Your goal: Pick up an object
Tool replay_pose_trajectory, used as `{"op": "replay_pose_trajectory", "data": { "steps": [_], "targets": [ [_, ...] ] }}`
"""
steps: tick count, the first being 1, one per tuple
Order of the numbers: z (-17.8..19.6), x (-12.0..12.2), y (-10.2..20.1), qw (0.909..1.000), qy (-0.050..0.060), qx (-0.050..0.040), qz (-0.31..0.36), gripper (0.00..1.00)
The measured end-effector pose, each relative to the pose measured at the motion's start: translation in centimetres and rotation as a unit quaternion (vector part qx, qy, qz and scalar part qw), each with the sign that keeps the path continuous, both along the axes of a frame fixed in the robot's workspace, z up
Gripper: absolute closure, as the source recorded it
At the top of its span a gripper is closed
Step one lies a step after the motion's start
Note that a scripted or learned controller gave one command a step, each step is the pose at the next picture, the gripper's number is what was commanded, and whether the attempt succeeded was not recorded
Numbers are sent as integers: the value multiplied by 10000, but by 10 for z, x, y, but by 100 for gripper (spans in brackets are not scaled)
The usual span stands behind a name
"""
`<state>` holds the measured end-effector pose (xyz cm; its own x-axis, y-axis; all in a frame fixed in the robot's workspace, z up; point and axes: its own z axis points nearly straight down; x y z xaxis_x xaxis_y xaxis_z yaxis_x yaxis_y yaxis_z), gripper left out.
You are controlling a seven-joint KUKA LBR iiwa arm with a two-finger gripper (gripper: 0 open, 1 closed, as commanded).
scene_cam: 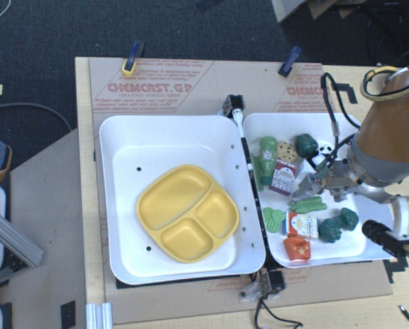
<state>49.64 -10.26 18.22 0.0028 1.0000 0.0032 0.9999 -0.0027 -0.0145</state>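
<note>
The right bin (342, 256) holds several toy foods. Among them are a green bottle (266, 157), a red and white carton (283, 179), a green pea pod (307, 205) and a dark green broccoli piece (331, 231). Further toys are a red and white packet (305, 225) and a red piece (297, 249). My gripper (320, 184) hangs low over the middle of this bin, just right of the carton and just above the pea pod. The grey and orange arm (390, 136) covers the bin's right part.
In the left bin (122, 142) lies a yellow divided plate (187, 212). A dark green lump (305, 144), a tan cracker (285, 149) and a small black and white toy (323, 152) sit at the right bin's far side. Black cables (331, 108) loop beside the arm.
</note>
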Motion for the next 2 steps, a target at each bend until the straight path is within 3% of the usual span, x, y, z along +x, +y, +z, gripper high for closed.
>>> {"op": "replay_pose_trajectory", "data": {
  "steps": [1, 2],
  "targets": [
    [5, 3, 0, 10000, -60, -9, 12, 0],
    [-57, -1, 5, 10000, -32, -2, 14, 0]
  ]
}}
